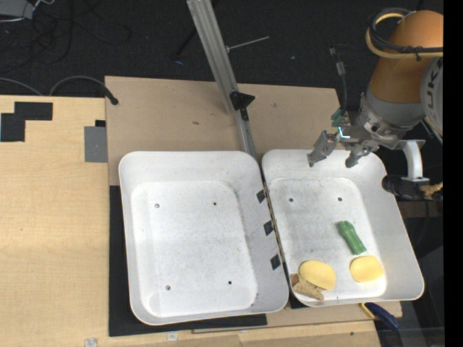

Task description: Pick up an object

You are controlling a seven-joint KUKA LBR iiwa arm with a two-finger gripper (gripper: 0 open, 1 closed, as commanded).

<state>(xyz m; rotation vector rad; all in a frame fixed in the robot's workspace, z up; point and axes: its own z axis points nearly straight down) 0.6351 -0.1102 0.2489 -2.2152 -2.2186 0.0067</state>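
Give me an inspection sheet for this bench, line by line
Surface: two white bins side by side; left bin, right bin.
Job's things: green object, two yellow objects and a brown piece, all at the right bin's near end.
Clutter: nothing seen.
Hand: hand open, above the right bin's far edge, holding nothing.
Cables: dark cables on the floor beyond the bench.
Surroundings: metal rail slanting behind the bins.

White plastic bins [188,166] scuffed, matt; bench [51,215] pale wood; metal rail [217,56] ribbed.
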